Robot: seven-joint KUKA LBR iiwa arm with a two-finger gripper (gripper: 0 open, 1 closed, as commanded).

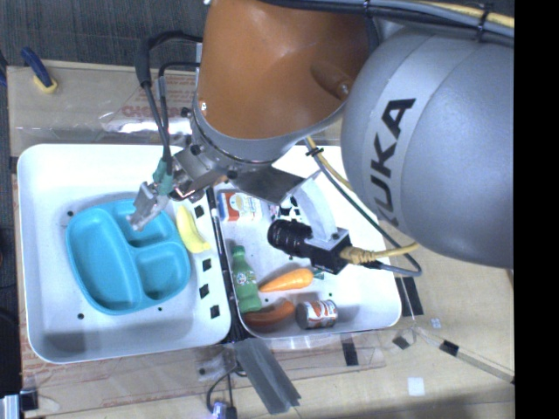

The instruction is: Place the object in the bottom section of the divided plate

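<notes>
Over the blue divided plate (122, 256) (left bin) hangs the claw (144, 206).

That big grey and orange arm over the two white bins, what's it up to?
The arm reaches in from the right, and its gripper hangs over the upper edge of a blue divided plate in the left bin. A yellow banana lies just beside the plate. The right bin holds toy food: a carrot, a green bottle and a small can. The plate's sections look bare.
</notes>
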